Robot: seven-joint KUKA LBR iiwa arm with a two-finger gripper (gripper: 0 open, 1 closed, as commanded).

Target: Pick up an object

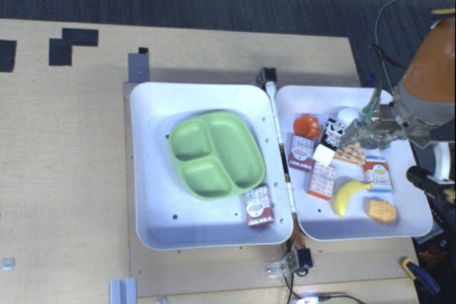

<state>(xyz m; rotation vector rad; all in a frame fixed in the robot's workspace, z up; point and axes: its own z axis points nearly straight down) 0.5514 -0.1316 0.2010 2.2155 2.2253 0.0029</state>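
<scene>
The right bin holds several small items: a red tomato, a black-and-white carton, a waffle piece, a yellow banana, a biscuit and small cartons. My gripper hangs low over the upper middle of this bin, just above the waffle piece and right of the black-and-white carton. Nothing shows between its fingers. The left bin holds a green divided plate and a red carton.
The arm's grey body with the orange band enters from the right, over the right bin's far right corner. A cable loops above it. The bins meet at a central ridge. Wooden bench lies to the left.
</scene>
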